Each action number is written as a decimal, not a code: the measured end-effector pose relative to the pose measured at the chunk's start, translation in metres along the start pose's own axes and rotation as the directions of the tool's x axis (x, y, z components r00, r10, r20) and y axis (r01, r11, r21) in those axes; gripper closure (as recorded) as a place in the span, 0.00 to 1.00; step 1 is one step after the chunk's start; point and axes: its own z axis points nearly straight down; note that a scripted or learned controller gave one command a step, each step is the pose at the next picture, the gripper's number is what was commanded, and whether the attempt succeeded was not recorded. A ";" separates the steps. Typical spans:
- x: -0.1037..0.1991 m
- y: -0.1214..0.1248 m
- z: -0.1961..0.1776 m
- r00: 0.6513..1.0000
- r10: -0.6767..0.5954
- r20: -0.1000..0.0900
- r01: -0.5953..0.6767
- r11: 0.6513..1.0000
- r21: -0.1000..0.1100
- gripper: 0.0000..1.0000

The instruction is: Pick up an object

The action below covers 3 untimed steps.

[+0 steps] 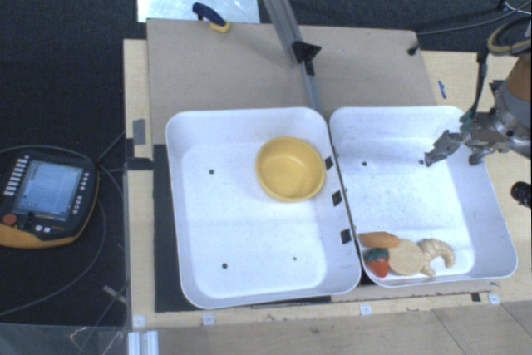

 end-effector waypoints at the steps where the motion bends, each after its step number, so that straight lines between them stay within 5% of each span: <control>1: 0.000 -0.004 0.042 1.000 0.000 0.000 0.000 1.000 0.000 0.00; 2: -0.009 -0.004 0.099 1.000 0.001 0.000 -0.001 1.000 0.001 0.00; 3: -0.009 -0.002 0.086 1.000 0.000 0.001 0.000 1.000 -0.005 1.00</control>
